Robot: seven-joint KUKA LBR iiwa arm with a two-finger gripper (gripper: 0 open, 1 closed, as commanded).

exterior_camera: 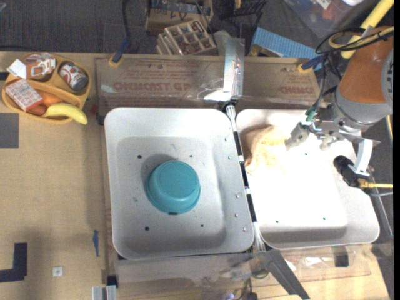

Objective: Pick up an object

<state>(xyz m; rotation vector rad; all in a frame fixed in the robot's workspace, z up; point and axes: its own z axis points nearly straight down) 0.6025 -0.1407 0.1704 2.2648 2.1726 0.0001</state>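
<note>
Grey arm with orange band (pixel 369 74) entering from right, wrist bent down over upper part of right shallow white bin (pixel 319 230). Two-finger gripper (pixel 310 135) hanging low over that bin's upper middle, fingers spread apart, nothing between them; left fingertip (pixel 294 140) near the pale tan crumpled soft object (pixel 265 145), not clearly touching. Tan object lying at upper left corner of right bin, against the divider wall. Small black part with yellow cable (pixel 350 170) showing at right side of same bin, under the arm; unclear whether arm hardware or loose item.

Teal round plastic bowl (pixel 174 186) upside down in middle of left shallow white bin (pixel 125 136), well apart from gripper. Yellow tray (pixel 19 99) at far left on bench holding yellow banana (pixel 67 112), cans and small boxes. Clutter of crates and cables beyond bench at top, too blurred to name further.
</note>
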